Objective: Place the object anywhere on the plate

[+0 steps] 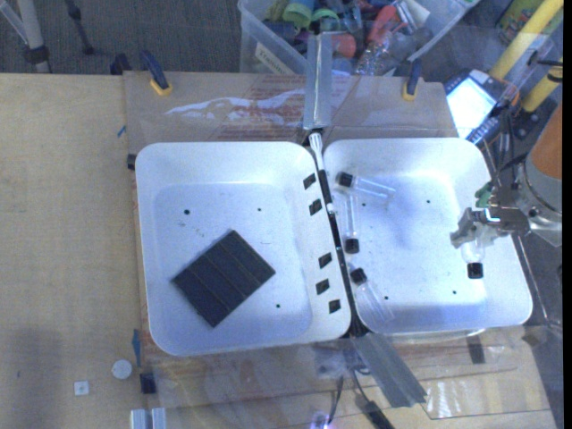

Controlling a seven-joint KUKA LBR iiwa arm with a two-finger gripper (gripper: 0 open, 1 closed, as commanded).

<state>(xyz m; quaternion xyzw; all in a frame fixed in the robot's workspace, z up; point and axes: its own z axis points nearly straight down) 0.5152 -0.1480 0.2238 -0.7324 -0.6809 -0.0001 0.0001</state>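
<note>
Jaws' state can't be told from here, gripper (472, 244) hovering over the right bin (420, 307) with a small dark object (475, 271) just under it, while the dark plate (223, 276) in the left bin (179, 172) sits bare, so placement not done.

Plate (223, 276) in left bin (161, 177), tool (472, 239) over right bin (429, 164)
</note>
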